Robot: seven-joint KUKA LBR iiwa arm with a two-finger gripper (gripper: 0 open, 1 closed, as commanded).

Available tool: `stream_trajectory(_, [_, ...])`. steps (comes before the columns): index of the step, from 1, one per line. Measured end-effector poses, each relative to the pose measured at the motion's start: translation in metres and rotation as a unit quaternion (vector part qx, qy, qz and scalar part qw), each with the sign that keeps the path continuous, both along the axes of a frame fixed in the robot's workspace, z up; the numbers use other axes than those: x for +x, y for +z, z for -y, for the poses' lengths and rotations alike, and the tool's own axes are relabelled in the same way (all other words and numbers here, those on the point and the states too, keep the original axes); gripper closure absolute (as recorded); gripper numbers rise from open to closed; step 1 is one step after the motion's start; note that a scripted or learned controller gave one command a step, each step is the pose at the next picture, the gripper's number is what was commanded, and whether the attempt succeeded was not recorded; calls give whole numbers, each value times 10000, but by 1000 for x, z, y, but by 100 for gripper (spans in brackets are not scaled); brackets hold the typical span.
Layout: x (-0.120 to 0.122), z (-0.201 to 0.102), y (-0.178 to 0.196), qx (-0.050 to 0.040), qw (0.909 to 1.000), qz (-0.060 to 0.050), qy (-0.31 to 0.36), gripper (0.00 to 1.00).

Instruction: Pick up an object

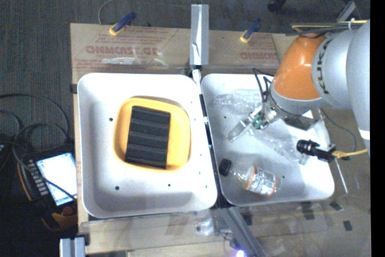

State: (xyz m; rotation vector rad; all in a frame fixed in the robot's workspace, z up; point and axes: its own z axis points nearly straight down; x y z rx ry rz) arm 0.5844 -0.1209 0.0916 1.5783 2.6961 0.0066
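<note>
A clear plastic bottle (252, 178) with a black cap lies on its side at lower centre of the right bin (325, 189); crumpled clear plastic (240, 102) sits above it. A centred descent across the bottle's body is advised. The gripper (260, 120) is seen over the clear plastic; its opening cannot be told, and nothing is seen held.

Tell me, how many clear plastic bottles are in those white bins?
2, as far as I can see. One bottle with a dark cap lies near the right bin's front edge. A crumpled one lies at its back left, beside the arm. Others may hide under the arm.
</note>
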Motion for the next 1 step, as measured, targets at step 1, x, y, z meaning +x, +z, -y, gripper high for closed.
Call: stream_trajectory(1, [47, 31, 0, 54, 9891, -188, -1461, 0])
